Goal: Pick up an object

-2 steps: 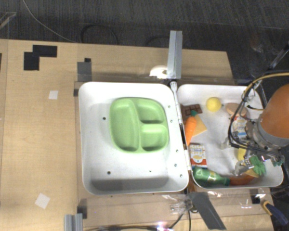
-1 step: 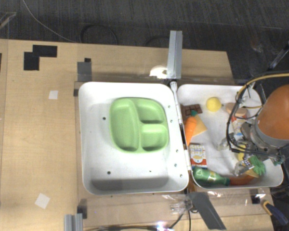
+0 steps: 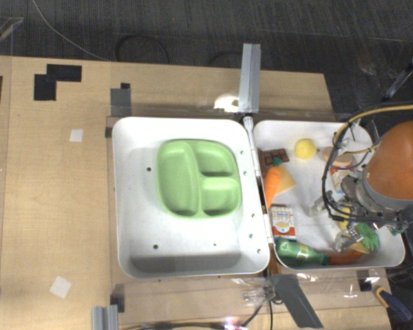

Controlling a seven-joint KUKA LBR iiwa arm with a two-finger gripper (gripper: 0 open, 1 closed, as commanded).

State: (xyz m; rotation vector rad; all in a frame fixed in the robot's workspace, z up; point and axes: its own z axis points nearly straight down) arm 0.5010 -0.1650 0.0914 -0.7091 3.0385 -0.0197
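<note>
Reaching in from 3 o'clock, the grey arm with its orange band (image 3: 398, 160) hangs low over the right-hand white bin (image 3: 310, 126); the gripper (image 3: 349, 237) sits near the bin's 5 o'clock corner, wrapped in cables, and whether it is open or closed on anything cannot be told from here.

Candidate objects all lie in that bin: a small yellow ball (image 3: 304, 148) toward 12 o'clock; a dark brown block (image 3: 272, 158) and an orange carrot-shaped toy (image 3: 277, 181) along the 9 o'clock wall; a small printed carton (image 3: 282, 222) just below the carrot; a green bottle-like toy (image 3: 299, 253) lying flat along the 6 o'clock wall, with a red-brown item (image 3: 344, 258) at its 3 o'clock end; a crumpled green piece (image 3: 366, 238) just beside the gripper.

The left-hand bin (image 3: 134, 184) bears a green divided tray (image 3: 196, 177) at its centre, well apart from the arm.

Handling, by judgement: nearest the tool are the green piece and the red-brown item; both look light, the green piece probably soft enough to fold under pressure, so a pinch across its bulk would suit. The bottle-like toy appears stiff, smooth and rounded; it may roll or slip, and is best taken across its narrow body at mid-length, though the wall crowds one side. The ball is likely to squirt out of a two-finger pinch unless taken squarely across its middle. The carton offers flat, parallel faces, but lies low; its edges are the sensible hold.
</note>
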